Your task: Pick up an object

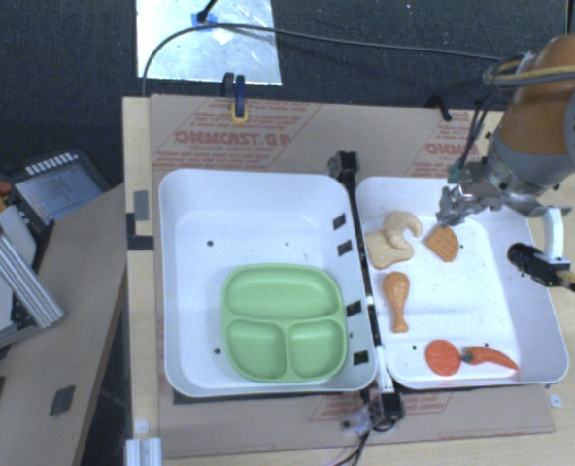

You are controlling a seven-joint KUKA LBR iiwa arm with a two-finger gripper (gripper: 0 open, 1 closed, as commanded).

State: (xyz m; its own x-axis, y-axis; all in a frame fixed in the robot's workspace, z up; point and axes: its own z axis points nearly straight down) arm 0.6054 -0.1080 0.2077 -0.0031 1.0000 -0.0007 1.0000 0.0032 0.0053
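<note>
The right bin (pixel 521 304) holds several toy foods. An orange-brown cracker-like piece (pixel 443 244) lies near the bin's back, with a beige curved piece (pixel 391 240) to its left. Nearer the front is a tan drumstick (pixel 396 300). At the front edge a red tomato (pixel 443 357) lies beside an orange-red carrot (pixel 491 359). My gripper (pixel 453 208) reaches in from the right and hangs just above the back edge of the cracker-like piece. Nothing is seen held in it.
The left bin (pixel 190 231) carries a green divided plate (pixel 283 321) in its front half. A black divider with clips (pixel 358 280) runs between the bins. A black fitting (pixel 532 260) juts over the right bin's right side. Cables cross behind the bench.
</note>
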